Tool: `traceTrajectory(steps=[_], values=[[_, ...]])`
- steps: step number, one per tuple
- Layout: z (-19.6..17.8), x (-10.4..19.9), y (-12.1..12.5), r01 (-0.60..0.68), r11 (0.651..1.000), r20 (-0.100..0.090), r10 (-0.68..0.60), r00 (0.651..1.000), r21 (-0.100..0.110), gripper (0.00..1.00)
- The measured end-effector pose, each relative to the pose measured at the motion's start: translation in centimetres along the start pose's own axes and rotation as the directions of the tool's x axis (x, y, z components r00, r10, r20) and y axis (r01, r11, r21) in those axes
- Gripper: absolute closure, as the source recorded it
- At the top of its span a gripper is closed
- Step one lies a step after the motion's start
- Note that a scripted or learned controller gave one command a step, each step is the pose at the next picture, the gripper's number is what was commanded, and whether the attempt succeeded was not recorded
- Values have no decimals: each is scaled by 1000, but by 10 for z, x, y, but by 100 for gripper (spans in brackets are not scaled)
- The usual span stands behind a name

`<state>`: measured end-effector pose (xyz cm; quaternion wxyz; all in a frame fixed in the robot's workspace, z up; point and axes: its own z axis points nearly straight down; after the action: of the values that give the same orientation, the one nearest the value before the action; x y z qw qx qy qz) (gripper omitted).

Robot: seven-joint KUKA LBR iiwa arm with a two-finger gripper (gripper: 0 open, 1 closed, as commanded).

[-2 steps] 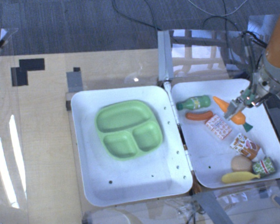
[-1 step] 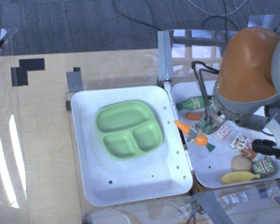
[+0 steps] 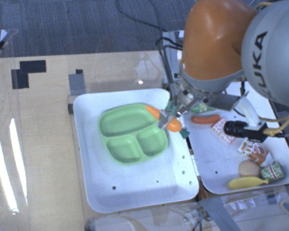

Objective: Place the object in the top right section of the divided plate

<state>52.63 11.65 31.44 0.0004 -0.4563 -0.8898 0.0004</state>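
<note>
A green divided plate (image 3: pixel 132 133) lies in the left bin (image 3: pixel 137 190), with one long section at the back and two smaller ones in front. An orange carrot-shaped object (image 3: pixel 173 126) hangs at the plate's right rim, over the gap between the bins. My gripper (image 3: pixel 165 118) is shut on it, and orange shows on both sides of the fingers. The arm's big orange and grey body covers the space behind and to the right.
The right bin (image 3: pixel 218 179) holds a red sausage (image 3: pixel 205 120), a small printed packet (image 3: pixel 222 130), a second packet (image 3: pixel 253 151), a tan egg (image 3: pixel 248 168), a yellow banana (image 3: pixel 246 182) and a green can (image 3: pixel 273 171). Cables loop behind the bins.
</note>
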Motion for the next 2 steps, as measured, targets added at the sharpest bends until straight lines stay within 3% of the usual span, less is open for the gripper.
traceTrajectory(steps=[1,2], values=[[39,43,36,-201,980,0,201,980,3,100],[38,43,36,-200,980,0,200,980,2,0]])
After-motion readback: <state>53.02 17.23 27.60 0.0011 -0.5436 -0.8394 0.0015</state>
